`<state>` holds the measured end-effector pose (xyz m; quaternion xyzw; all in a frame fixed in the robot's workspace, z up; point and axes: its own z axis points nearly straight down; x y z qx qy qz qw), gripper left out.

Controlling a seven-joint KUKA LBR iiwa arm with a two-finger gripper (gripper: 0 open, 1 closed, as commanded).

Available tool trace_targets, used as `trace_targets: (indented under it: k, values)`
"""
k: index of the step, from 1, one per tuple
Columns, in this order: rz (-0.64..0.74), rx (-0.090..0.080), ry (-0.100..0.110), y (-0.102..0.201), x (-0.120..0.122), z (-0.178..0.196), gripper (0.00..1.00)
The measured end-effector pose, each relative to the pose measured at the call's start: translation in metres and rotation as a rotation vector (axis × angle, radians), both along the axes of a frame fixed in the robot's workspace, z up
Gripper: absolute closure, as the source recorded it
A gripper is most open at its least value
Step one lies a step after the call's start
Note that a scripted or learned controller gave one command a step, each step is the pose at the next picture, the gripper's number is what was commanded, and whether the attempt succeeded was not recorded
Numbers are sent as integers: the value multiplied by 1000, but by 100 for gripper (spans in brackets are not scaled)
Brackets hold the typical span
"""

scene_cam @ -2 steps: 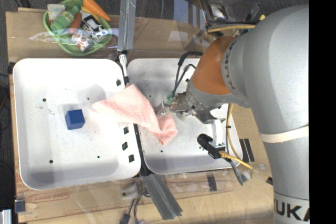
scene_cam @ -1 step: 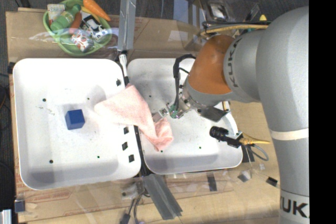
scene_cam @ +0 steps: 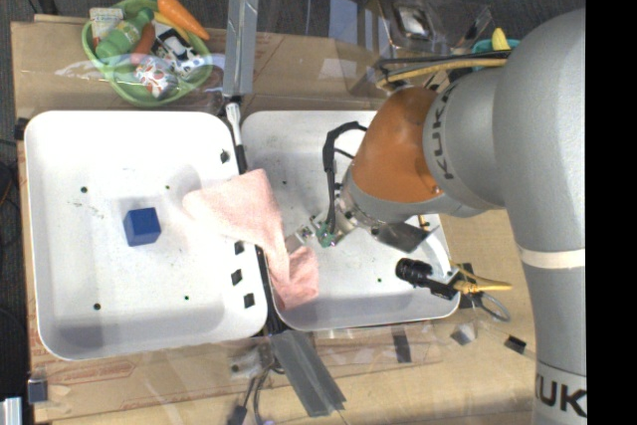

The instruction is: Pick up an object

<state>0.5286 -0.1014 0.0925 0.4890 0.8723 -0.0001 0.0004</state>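
A blue cube (scene_cam: 142, 225) lies in the left bin (scene_cam: 60, 314), left of its middle. A pink cloth (scene_cam: 255, 219) is draped over the wall between the two bins, with one end in each. My gripper (scene_cam: 324, 233) is low in the right bin (scene_cam: 299, 129), just right of the cloth's lower end and close to the bin floor. The orange-banded wrist (scene_cam: 393, 159) above hides part of that bin.
A green bowl (scene_cam: 147, 45) full of toy food stands on the bench behind the left bin. Clear plastic pieces (scene_cam: 418, 25) and tape lie behind the right bin. The grey arm (scene_cam: 537, 164) covers the right side.
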Motion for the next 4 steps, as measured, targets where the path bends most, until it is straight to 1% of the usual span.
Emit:
trace_targets:
  k: [1,2,3,4]
  values:
    - [272,-1,-2,0,-40,0,0]
    - [88,0,1,2,16,0,0]
    - [91,1,2,3,16,10,100]
    - [91,0,2,2,16,10,0]
